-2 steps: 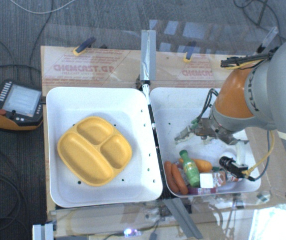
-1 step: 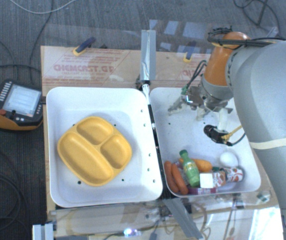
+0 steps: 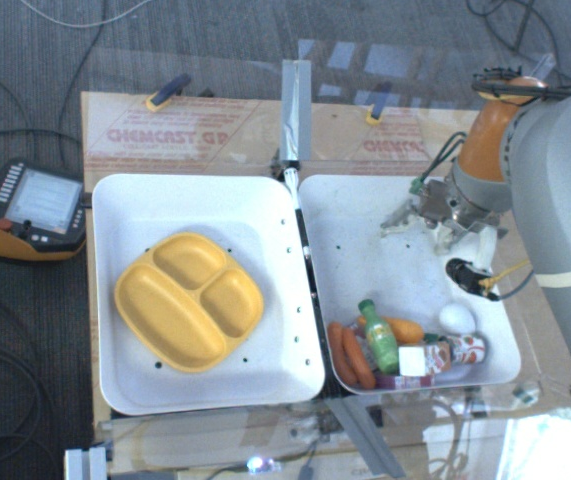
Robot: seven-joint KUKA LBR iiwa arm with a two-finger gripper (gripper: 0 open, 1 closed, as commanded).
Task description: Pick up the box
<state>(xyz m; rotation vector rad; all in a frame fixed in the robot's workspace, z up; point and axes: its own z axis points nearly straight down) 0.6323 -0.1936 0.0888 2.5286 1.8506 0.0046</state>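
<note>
Pendant (image 3: 27,211) lies at the far left on the dark floor; next comes the left bin (image 3: 125,368), holding a yellow divided tray (image 3: 190,300) at centre-left; the right bin (image 3: 365,208) has food crowded along its lower edge, the small white box (image 3: 412,361) among it, beside a green bottle (image 3: 380,342); the gripper (image 3: 420,218) hovers upper right, grasp impossible to judge.

I see dark grey ribbed carpet (image 3: 165,48) around the pale wooden bench top (image 3: 215,133) — a thin white cable (image 3: 95,13) loops across it beyond the bench, and an orange-and-black handheld pendant with a lit screen (image 3: 30,211) lies just left of the bench.
</note>
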